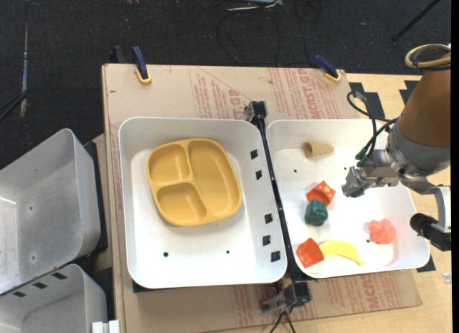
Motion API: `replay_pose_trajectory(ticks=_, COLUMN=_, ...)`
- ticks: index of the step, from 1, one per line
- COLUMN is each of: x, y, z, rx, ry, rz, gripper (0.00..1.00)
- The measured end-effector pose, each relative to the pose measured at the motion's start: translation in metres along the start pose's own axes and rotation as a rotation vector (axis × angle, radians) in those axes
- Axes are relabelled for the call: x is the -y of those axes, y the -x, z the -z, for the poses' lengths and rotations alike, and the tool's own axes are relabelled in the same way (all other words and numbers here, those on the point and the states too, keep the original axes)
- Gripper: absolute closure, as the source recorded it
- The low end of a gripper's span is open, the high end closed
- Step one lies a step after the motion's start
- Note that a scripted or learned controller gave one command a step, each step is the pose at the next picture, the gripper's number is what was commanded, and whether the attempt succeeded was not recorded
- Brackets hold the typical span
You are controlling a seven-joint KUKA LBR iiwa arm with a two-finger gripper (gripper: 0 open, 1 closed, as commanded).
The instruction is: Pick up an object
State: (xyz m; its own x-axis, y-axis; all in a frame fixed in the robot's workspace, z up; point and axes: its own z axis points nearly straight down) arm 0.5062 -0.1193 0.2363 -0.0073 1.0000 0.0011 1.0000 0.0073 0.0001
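Here my pincer hangs over the right bin; I cannot tell its state. Just left of it lie a red block and a teal lump. The left bin holds a yellow tray.

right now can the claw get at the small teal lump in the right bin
Probably yes: the claw hangs just right of the small teal lump, with bare white bin floor between them; an orange block touches its top side.
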Motion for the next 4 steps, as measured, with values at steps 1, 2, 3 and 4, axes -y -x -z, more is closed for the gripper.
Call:
replay_pose_trajectory(ticks=1, x=-0.005, y=-0.053, z=-0.004, rx=-0.001, ry=-0.001, rz=0.001, gripper=1.00)
replay_pose_trajectory(ticks=2, x=-0.021, y=-0.106, z=-0.015, rx=0.001, ry=0.000, rz=-0.001, gripper=1.00)
replay_pose_trajectory(ticks=3, x=-0.040, y=-0.161, z=-0.023, rx=0.001, ry=0.001, rz=0.000, gripper=1.00)
replay_pose_trajectory(ticks=4, x=-0.064, y=-0.207, z=-0.013, rx=-0.001, ry=0.002, rz=0.000, gripper=1.00)
